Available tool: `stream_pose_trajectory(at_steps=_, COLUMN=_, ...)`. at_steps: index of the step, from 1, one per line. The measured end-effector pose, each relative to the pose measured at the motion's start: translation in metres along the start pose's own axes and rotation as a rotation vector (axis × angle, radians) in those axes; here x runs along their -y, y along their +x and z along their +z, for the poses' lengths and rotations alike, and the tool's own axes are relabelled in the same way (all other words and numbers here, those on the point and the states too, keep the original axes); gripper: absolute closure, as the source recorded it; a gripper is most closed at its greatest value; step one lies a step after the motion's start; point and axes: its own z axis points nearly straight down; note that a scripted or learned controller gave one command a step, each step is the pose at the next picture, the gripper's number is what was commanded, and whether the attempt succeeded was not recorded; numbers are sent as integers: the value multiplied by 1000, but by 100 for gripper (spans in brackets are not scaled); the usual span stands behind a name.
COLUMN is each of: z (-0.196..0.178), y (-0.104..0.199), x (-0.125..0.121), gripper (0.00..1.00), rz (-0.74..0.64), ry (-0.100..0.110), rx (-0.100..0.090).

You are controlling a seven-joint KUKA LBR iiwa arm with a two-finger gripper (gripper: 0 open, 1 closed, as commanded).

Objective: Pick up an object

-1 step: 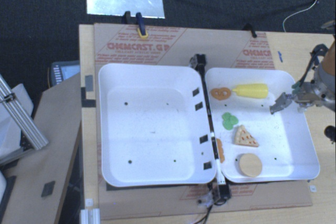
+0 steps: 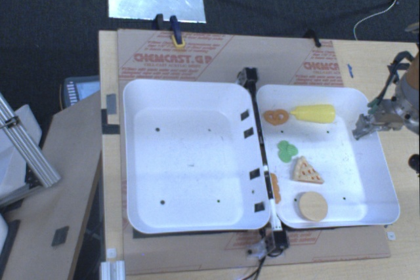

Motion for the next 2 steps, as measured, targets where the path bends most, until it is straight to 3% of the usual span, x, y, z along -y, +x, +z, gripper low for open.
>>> stream_pose_trajectory(at_steps=1, z=-176, y=41, x=9, gripper=100, rz=-3, ry=-13, rx=3)
stream_pose_trajectory(at_steps=2, z=-316, y=81, x=1, gripper=100, rz=-3, ry=-17, rx=3)
